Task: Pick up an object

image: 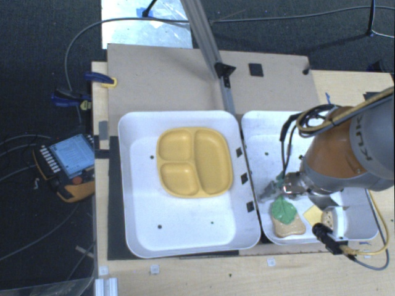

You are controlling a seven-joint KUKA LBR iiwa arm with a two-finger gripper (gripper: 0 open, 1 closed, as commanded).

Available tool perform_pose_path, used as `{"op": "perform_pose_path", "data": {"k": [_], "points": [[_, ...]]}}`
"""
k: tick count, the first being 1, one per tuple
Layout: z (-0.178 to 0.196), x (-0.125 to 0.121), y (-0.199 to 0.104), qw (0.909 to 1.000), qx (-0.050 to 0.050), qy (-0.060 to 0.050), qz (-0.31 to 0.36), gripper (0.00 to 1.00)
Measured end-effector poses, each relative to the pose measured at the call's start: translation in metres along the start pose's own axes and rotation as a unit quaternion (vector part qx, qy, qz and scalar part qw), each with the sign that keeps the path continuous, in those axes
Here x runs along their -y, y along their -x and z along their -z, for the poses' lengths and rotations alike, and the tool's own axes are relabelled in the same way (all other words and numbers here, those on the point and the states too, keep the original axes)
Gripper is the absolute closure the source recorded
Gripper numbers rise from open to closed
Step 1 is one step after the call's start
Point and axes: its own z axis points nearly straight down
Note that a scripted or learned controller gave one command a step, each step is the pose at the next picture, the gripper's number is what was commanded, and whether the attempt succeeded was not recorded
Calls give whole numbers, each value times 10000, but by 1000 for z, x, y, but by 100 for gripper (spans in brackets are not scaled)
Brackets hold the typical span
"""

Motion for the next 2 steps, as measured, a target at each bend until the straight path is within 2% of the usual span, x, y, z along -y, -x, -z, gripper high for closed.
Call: {"op": "perform_pose_path", "data": {"k": [1,2], "points": [[14,-2,1,10000,17,35,0,100],[73,4,5,10000,6,12,8,100]]}}
